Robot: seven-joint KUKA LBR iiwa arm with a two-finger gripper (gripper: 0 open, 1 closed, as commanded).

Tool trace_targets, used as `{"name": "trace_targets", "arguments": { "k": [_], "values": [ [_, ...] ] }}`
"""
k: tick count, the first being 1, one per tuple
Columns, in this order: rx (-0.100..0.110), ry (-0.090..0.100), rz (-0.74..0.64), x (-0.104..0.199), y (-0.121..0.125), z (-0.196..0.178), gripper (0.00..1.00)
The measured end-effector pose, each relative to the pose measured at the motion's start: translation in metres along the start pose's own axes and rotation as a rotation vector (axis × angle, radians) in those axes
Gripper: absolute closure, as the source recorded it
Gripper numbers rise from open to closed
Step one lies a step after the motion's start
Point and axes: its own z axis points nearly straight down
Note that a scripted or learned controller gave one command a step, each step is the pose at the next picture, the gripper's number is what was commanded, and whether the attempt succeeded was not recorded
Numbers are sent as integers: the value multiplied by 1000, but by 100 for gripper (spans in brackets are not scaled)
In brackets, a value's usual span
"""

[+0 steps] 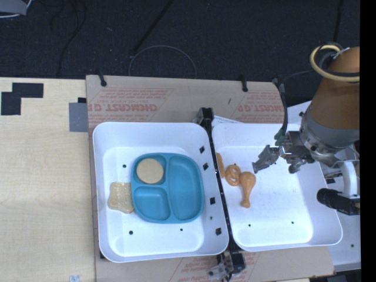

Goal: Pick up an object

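**Mia:** What is on the bench?

**Ben:** Two white bins sit side by side. The left bin (106, 157) has a blue tray (176, 192) in it. The tray has three parts. A round tan cookie (149, 170) lies in the part at about 10 o'clock on the tray.

**Mia:** Is anything next to the tray?

**Ben:** Yes. A pale toast (120, 197) lies at the tray's 9 o'clock side, touching its edge, on the bin floor.

**Mia:** And the right bin (276, 228)?

**Ben:** A tan drumstick (247, 186) lies there, near the bin's 9 o'clock wall. Its thin end points to 6 o'clock. A little pretzel (232, 174) sits at the drumstick's 10 o'clock, touching it (or very close, it is hard to tell).

**Mia:** Where is the arm?

**Ben:** It comes in from 3 o'clock. The gripper (269, 156) hangs over the right bin, at about 2 o'clock from the drumstick, near it but apart.

**Mia:** Is it holding something?

**Ben:** I see nothing between its jaws. Are they open or closed? I cannot tell, they are too dark and small.

**Mia:** So all the food is lying down?

**Ben:** Yes, every piece rests in a bin.
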Motion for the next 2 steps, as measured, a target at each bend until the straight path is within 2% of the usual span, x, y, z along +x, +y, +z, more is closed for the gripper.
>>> {"name": "trace_targets", "arguments": {
  "k": [1,2],
  "values": [
    [-10,-1,-1,0,2,-5,0],
    [-2,0,-1,2,3,60,0]
  ]
}}
